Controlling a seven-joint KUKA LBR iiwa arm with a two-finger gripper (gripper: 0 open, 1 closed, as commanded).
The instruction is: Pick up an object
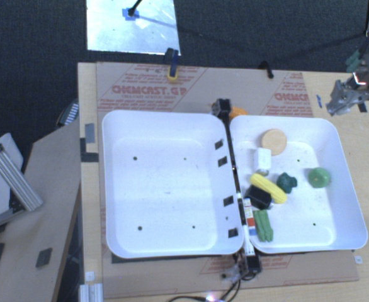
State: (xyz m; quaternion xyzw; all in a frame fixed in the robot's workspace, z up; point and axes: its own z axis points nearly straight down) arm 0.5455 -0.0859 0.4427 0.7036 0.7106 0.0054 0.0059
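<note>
The right bin (345, 168) is carrying every candidate, and they are sitting in its left half and middle. Largest is the tan disc (274, 141), lying flat near the bin's far edge; it is looking stiff and light, but flat faces give little to pinch, so its rim is the likely hold. The yellow piece (267, 187) is lying at a slant near the bin's left edge, touching the black block (258, 198) below it; it is probably light hard plastic, best pinched across its narrow width, though the block is crowding one end. The green sticks (264, 224) are lying toward the near left corner, slim and easy to span. The white block (264, 159) is standing between disc and yellow piece. The round green object (319, 177) is sitting apart toward the right edge, with open room all around, so it is looking like the easiest pick, though it may roll. The dark green piece (287, 182) is smallest.

The gripper (346, 99) is hanging beyond the bin's far right corner, well apart from everything, carrying nothing; I cannot tell how it is set.
</note>
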